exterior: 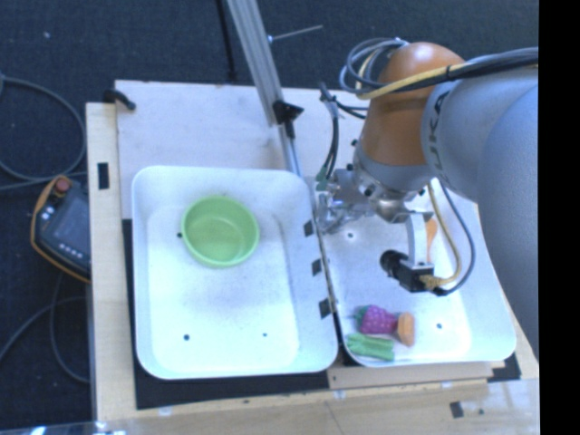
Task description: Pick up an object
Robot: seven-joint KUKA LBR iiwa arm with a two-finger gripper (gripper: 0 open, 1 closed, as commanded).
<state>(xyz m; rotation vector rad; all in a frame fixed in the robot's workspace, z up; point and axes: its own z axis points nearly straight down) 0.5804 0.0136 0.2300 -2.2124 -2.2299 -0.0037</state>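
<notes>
Much of the right bin (458,338) lay hidden beneath the grey arm (471,125) and its orange band, which covered the far and right parts of it. The gripper (333,208) sat low over that bin's far left corner, close to the wall it shares with the left bin (227,324). It was small and muddled with the metal around it, so whether it was open or closed could not be told. Three small toys were clustered at the near edge of the right bin, well apart from the gripper. A magenta piece (378,319) with a knobbly surface had an orange piece (406,328) touching its right side, and a flat green piece (371,346) lay just nearer, against the magenta one. Their exact shapes were too small to make out. In the left bin a light green bowl (220,231) stood upright toward the far left, round, mouth up, apart from the walls
</notes>
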